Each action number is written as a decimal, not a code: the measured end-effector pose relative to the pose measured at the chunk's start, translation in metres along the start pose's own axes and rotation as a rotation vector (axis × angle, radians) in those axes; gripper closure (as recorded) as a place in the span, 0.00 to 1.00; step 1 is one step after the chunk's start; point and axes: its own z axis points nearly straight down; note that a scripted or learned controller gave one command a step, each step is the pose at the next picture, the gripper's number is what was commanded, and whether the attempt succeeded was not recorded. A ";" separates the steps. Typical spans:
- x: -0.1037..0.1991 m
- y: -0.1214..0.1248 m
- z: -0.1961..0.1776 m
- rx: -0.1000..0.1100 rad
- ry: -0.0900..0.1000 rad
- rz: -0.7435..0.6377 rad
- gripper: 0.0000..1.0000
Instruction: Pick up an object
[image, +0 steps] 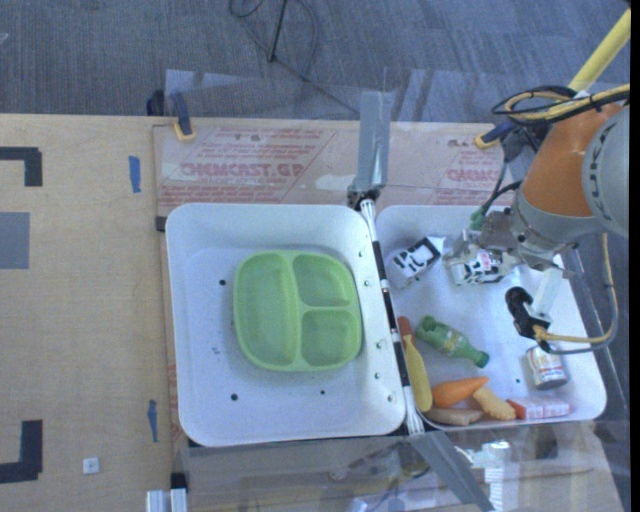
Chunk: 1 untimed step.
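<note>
Camera view: two white bins; the left bin (190, 300) carries one green divided plate (297, 309). In the right bin (590, 395), one green bottle (452, 341) lies mid-floor, its long axis slanting toward the near right corner. The gripper (484, 262) hangs by the far edge; its opening cannot be told.

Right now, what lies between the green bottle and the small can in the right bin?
Bare white bin floor separates the green bottle from the small can in the camera view.
</note>
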 end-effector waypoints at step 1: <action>-0.020 -0.024 -0.019 0.062 0.007 -0.071 0.00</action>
